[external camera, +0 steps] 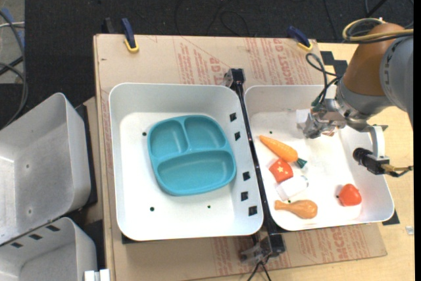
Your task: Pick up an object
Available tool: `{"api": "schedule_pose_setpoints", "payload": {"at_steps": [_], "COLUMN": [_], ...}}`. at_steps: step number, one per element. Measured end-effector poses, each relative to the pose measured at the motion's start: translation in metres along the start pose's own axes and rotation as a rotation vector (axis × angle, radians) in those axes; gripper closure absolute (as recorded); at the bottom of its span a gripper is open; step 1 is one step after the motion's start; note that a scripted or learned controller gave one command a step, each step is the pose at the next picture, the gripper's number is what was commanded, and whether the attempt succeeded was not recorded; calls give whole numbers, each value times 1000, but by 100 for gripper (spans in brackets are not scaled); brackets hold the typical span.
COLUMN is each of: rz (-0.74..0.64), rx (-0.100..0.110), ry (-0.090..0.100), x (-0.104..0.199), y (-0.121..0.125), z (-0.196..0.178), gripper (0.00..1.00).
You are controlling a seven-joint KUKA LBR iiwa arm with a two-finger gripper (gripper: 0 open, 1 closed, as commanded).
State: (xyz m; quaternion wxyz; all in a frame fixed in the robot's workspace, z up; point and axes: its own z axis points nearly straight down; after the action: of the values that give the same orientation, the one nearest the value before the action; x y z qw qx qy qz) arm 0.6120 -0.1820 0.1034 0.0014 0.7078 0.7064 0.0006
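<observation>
White right bin (378, 207): carrot (279, 148) lies left of, seemingly below, jaws (318, 126).

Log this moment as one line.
gripper: above right bin, back area | carrot, tomato: in bin | teal plate: left bin

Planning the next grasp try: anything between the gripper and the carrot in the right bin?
Nothing visible. The gripper hangs over the right bin near its back wall; the carrot lies toward the divider, with bare bin floor between them. The other toys lie nearer the front.
</observation>
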Motion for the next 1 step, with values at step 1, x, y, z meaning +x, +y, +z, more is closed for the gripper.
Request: {"api": "schedule_pose_setpoints", "payload": {"at_steps": [1], "rz": [-5], "rx": [-4], "ry": [-1], "x": [3], "y": [6], "z": [-45], "gripper": [100]}}
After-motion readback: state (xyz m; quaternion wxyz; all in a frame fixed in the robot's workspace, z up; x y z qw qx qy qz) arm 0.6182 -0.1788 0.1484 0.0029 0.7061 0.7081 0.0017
